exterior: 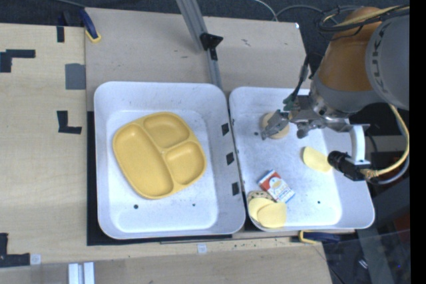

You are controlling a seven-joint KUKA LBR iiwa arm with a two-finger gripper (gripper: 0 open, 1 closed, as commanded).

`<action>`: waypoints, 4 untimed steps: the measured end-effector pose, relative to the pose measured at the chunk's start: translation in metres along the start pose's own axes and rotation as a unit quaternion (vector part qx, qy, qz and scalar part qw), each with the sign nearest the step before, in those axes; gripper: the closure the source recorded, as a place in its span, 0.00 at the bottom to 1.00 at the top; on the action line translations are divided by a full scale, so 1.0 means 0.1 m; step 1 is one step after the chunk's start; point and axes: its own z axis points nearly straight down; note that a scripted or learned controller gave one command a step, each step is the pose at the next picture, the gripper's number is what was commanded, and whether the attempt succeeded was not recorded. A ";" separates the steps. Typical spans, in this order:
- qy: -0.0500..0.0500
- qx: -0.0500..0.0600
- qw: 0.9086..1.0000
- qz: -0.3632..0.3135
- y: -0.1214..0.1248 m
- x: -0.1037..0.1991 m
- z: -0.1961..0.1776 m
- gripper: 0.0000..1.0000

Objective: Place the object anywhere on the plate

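hand (287,126) open | tan round object (274,124) just beside its left finger; plate (158,153) in other bin

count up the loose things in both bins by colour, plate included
Yellow: 3, the divided plate in the left bin, a piece beside the arm in the right bin, and a round piece at that bin's near edge
Tan: 1, a round thing by the gripper
Red, white and blue: 1, a small packet
Total: 5
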 end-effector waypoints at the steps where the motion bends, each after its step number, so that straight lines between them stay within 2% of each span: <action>1: -0.001 -0.004 1.000 0.001 0.70 0.23 -0.21 0.00; 2: -0.002 -0.001 1.000 0.002 0.68 0.21 -0.30 1.00; 3: 0.000 -0.001 1.000 0.000 1.24 1.15 0.18 1.00; 4: -0.002 -0.001 1.000 0.003 1.24 1.10 0.15 0.00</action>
